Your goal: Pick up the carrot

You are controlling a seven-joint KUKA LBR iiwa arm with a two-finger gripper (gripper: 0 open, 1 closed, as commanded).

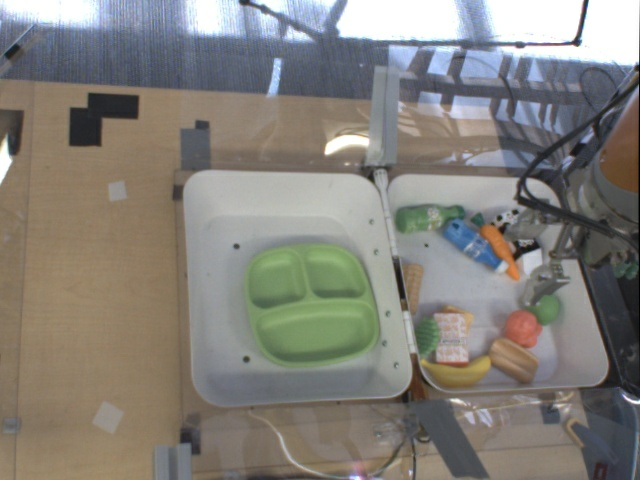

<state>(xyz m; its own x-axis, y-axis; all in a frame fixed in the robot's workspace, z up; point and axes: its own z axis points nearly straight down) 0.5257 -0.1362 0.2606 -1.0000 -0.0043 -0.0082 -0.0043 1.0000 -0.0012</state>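
grey arm (612, 183), black cables (560, 148), metal gripper (545, 286)

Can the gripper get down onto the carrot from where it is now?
Probably yes. The carrot lies uncovered in the right bin, and the gripper hangs just beside it. The catch: a blue bottle lies tight against the carrot's side, so the fingers may catch it too.

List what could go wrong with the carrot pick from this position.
1. The carrot lies right against the blue bottle, so closing on it could catch or drag the bottle too.
2. The end effector sits beside the carrot, nearer the green ball and tomato; a straight descent would probably miss the carrot.
3. The carrot lies at a slant, so a misaligned grip might let it slip out.
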